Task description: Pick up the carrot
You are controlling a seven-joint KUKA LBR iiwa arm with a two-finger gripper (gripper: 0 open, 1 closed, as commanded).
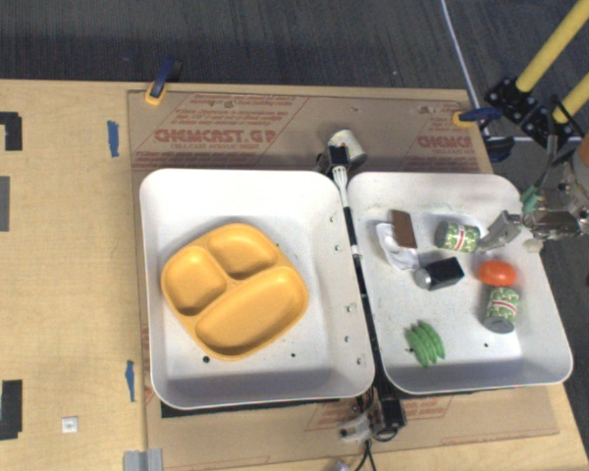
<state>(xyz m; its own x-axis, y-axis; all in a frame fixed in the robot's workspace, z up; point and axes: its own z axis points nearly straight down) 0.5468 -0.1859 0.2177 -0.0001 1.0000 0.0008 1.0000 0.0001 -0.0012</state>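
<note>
carrot (pixel 499 273) 1 | cans (pixel 458 235) 2 | yellow plate (pixel 236 287) 1 | bins (pixel 167 361) 2

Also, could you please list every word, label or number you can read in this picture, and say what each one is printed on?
"CHEMCAST GP", in red, on the brown protective sheet behind the left bin.
The same red print recurs behind the right bin, cut off and too blurred to read fully.
The smaller red lines around it are too small to read.
The labels on the two small cans are too blurred to read.
</note>
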